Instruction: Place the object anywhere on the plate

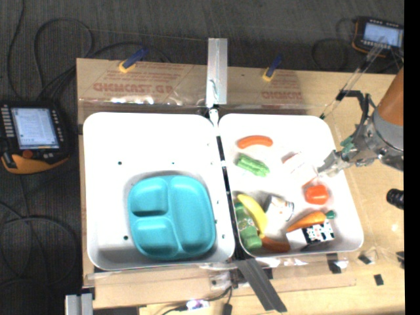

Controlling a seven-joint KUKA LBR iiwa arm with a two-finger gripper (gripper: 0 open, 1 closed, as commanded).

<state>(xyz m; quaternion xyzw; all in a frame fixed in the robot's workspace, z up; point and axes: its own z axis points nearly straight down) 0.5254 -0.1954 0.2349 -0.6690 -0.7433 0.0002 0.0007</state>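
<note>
We judge the pick not yet made: the gripper (326,167) hangs over the right bin's (328,131) right edge, just above the red tomato (316,192). What its tip carries, we cannot tell. The teal plate (172,216) lies in the left bin (105,176). Next: descend, grasp, cross over. The near-edge pile overlaps, hard to separate.

arm (387,126): grey metal wrist housing, blocky and dull | orange band just above it, up by the frame's right edge | dark cable looping off the wrist's upper left | gripper (326,167): pale, slim, almost translucent, tapering away from the grey housing | small black fittings beside the wrist
</note>
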